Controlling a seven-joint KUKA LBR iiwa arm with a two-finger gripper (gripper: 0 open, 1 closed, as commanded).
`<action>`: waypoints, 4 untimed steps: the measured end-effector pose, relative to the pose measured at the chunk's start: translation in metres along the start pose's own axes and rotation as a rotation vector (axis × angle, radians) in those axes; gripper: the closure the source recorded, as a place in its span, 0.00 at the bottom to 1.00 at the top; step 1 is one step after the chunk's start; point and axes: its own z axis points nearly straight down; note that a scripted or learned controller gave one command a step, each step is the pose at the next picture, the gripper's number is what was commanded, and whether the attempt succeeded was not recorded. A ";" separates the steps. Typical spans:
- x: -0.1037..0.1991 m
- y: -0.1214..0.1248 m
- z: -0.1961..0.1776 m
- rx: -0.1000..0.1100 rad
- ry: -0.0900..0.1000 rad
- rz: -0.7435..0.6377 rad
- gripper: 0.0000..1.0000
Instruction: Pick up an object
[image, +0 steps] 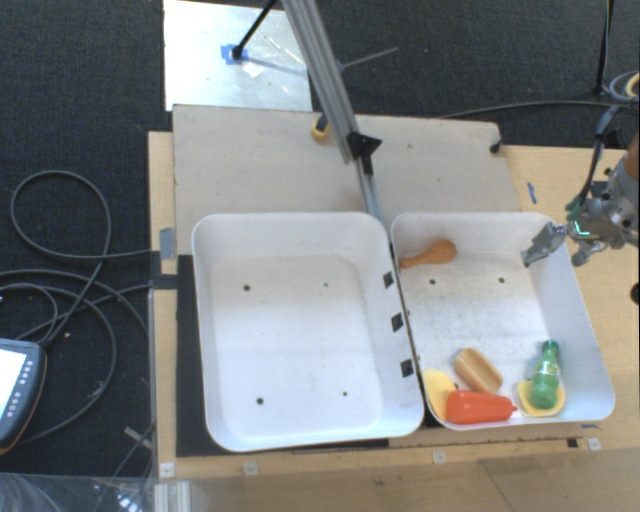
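My gripper (562, 249) hangs over the far right corner of the right bin (470, 305), its two fingers spread open with nothing between them. A brown drumstick-shaped toy (428, 254) lies at the bin's far left. Along the near edge lie a tan bread roll (478, 370), a red-orange carrot-like piece (478, 406), a yellow piece (437, 384) and a green bottle (544, 377) resting on a yellow-green item (540, 402). All of them sit well away from the gripper.
The left bin (290, 330) adjoins the right bin along a shared wall with black tabs. A grey pole (335, 95) slants down from the top toward the bins' junction. Cables lie on the dark floor at left.
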 end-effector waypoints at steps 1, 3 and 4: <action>0.000 0.001 -0.002 -0.004 -0.002 -0.002 0.00; 0.011 0.012 0.100 0.001 0.000 -0.003 0.00; 0.011 0.012 0.142 0.000 0.000 -0.001 0.00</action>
